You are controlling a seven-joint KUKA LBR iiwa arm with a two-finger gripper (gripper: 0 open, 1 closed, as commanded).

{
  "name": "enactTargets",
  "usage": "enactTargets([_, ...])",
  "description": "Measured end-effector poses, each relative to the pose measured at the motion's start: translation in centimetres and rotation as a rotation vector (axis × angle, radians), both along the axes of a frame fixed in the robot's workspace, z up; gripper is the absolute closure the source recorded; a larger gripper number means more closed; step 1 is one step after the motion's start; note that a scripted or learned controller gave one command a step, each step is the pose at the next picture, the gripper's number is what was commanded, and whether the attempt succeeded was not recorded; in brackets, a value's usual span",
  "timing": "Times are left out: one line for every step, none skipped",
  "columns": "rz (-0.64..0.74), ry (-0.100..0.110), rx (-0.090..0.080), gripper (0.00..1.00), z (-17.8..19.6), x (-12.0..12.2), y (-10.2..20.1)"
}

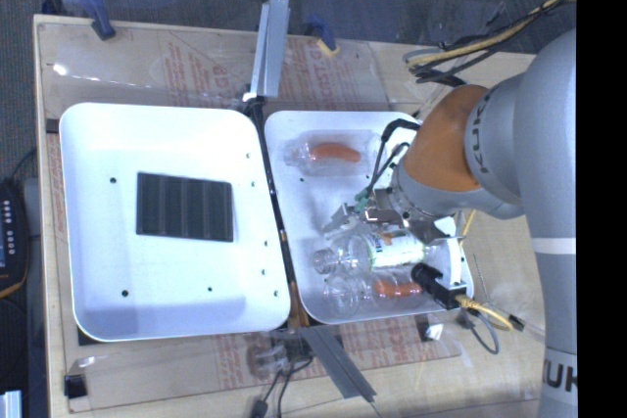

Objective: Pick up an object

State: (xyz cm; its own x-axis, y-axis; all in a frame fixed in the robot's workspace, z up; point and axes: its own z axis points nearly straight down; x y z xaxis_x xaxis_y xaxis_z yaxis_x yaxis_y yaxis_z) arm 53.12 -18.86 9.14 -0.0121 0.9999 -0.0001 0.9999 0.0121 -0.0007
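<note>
Bench (147,54) of pale wood carries two shallow white bins side by side, with blue clamps along its far edge. At the far left a dark device (10,235) with small buttons lies off the bench. The left bin (98,142) holds a flat dark rectangular pad (185,207) near its middle, lying square to the bin walls. A grey metal bar (267,49) runs up from the gap between the two bins, and another grey bar (338,367) angles away below that gap. The right bin (294,127) holds a clutter of objects: an orange piece wrapped in clear plastic (328,153) lies near its far wall, clear plastic bottles (338,264) lie jumbled in its nearer half, and a small white bottle (397,255) with a label lies just beside them, with a small orange item (392,289) near the front wall. The gripper (367,210) is down inside this bin, over the clear bottles, below the arm's orange band (441,147); whether its claw is spread or closed, or has hold of anything, I cannot tell, since the wrist and cables hide it. Yellow and black cables (480,39) trail across the bench at far right.
</note>
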Motion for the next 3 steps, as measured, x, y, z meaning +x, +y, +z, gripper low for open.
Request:
enactTargets([0.12,-0.011,-0.002,0.0,0.2,-1.8,-1.7])
enactTargets([0.311,0.004,0.005,0.0,-0.1,-2.8,2.9])
enactTargets([0.021,0.003,0.0,0.0,3.4,1.2,-2.2])
